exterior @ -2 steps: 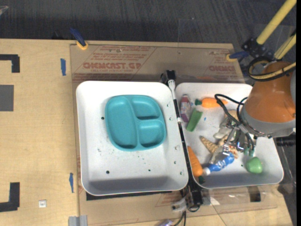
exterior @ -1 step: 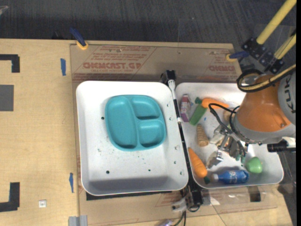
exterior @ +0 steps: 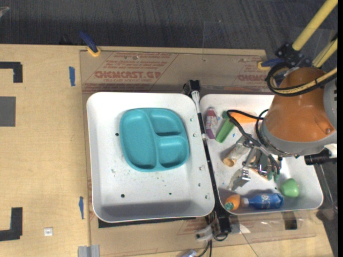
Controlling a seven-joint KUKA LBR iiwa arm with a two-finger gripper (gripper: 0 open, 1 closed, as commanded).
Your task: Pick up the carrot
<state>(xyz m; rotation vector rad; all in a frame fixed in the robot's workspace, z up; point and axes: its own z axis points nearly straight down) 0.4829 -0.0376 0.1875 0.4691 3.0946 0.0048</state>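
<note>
The orange carrot [exterior: 244, 118] lies near the far wall of the right bin [exterior: 311, 201], with a black cable crossing its far end and the arm's orange band hiding its right tip. My gripper [exterior: 251, 171] hangs over the middle of that bin, nearer the camera than the carrot and clear of it. Its metal fingers [exterior: 238, 181] stand open with nothing between them. A small tan object [exterior: 232, 156] lies just to the gripper's left.
A green cylinder [exterior: 224, 130] and a pink and white item [exterior: 210, 118] sit left of the carrot. A blue bottle [exterior: 262, 200] with an orange end and a green ball [exterior: 290, 187] lie along the near wall. The left bin [exterior: 107, 191] holds a teal divided plate [exterior: 154, 138].
</note>
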